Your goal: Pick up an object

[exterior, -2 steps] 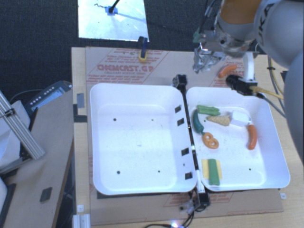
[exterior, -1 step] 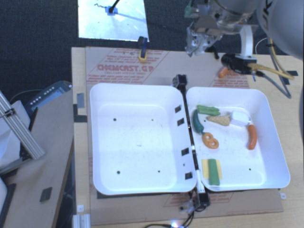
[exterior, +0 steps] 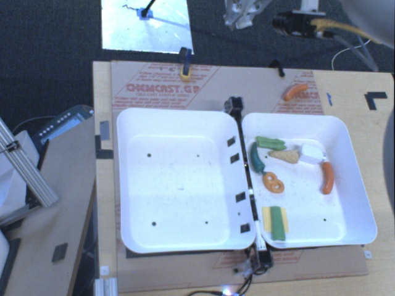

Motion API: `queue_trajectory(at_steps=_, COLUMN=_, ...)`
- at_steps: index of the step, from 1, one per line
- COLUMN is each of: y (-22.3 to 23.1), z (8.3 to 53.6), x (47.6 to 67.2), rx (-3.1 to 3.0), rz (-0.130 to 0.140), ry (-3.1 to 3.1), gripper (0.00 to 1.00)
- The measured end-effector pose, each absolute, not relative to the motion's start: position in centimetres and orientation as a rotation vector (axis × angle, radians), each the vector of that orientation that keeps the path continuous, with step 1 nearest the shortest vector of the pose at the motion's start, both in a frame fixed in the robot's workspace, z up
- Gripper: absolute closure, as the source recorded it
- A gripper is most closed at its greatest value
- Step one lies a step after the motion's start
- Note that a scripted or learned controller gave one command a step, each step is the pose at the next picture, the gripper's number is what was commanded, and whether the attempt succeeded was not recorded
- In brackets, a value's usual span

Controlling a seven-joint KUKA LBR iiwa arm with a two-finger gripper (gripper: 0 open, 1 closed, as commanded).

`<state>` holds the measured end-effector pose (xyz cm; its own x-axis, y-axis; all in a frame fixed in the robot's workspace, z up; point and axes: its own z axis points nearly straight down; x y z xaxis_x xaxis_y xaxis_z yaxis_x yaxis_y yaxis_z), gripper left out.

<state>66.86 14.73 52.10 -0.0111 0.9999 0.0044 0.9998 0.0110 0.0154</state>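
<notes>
Here we found the objects in the right bin [exterior: 352,165]: a green pepper [exterior: 256,157], a pretzel [exterior: 273,182], a sausage [exterior: 328,177] and a yellow-green block [exterior: 275,221] near its front edge. Another sausage [exterior: 295,92] lay on the bench [exterior: 345,91] behind it. The end effector [exterior: 242,8] hung beyond the bench's far edge; we could not tell its state.

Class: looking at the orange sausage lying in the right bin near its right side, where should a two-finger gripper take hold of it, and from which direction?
Probably across the middle of the orange sausage, coming from above. It lies flat with its long axis running roughly up-down in the view, so fingers closing across its narrow width fit best; bare bin floor lies on either side.
</notes>
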Motion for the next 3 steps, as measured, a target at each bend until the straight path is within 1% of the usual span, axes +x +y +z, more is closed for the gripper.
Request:
queue_trajectory(at_steps=1, y=19.3, z=33.4, x=66.6, rx=2.22, rz=-0.018, ry=2.236, gripper=1.0)
queue_trajectory(at_steps=2, y=22.8, z=43.5, x=66.8, rx=2.209, rz=0.019, ry=2.227, gripper=1.0)
queue_trajectory(at_steps=3, y=23.5, z=54.4, x=63.8, rx=2.209, rz=0.022, ry=2.226, gripper=1.0)
